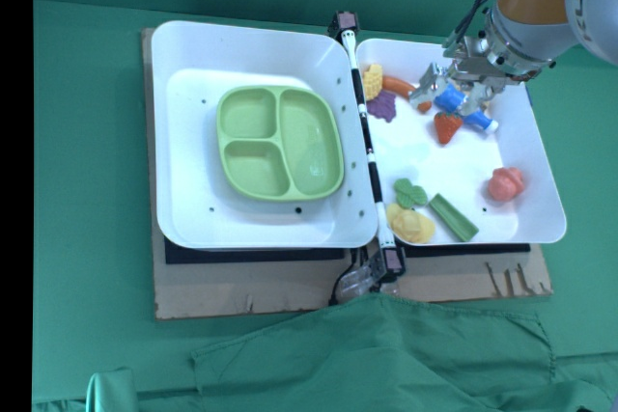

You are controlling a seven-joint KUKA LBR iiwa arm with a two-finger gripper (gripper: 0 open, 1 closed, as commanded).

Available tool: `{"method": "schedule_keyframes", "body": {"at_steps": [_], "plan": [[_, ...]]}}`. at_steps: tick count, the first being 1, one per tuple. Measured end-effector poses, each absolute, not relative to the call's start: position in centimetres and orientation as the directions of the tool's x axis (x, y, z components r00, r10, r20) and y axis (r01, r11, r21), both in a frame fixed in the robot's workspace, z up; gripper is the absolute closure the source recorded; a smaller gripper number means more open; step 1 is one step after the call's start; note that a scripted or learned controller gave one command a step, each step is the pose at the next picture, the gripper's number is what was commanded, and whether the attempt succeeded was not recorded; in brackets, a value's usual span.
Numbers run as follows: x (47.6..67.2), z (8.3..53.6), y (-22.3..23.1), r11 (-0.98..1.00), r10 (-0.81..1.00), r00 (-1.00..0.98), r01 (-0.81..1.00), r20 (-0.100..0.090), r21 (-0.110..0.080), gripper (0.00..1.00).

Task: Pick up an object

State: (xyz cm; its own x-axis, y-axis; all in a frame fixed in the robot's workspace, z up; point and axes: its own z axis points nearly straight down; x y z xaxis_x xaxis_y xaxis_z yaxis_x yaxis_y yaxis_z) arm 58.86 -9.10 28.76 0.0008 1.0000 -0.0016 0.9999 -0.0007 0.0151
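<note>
My gripper (454, 88) hangs low over the far part of the right bin (541, 207), fingers spread open. A blue and white toy (451, 100) lies right under it, between the fingers, and its other end (481, 121) pokes out towards the right. A red strawberry (445, 126) sits just in front of the gripper. An orange carrot (398, 85), a purple grape bunch (382, 106) and a yellow corn piece (372, 79) lie to its left by the divider.
Near the front of the right bin are a green leaf (409, 194), a green stick (453, 217), a yellow piece (412, 227) and a pink-red piece (506, 183). The left bin (193, 207) holds a green divided plate (280, 142). Green cloth (386, 357) lies in front of the bench.
</note>
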Motion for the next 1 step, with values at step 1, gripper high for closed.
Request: {"method": "schedule_keyframes", "body": {"at_steps": [1], "plan": [[62.00,20.04,-13.10,-0.007,1.000,0.007,1.000,-0.003,-0.003,0.00]]}}
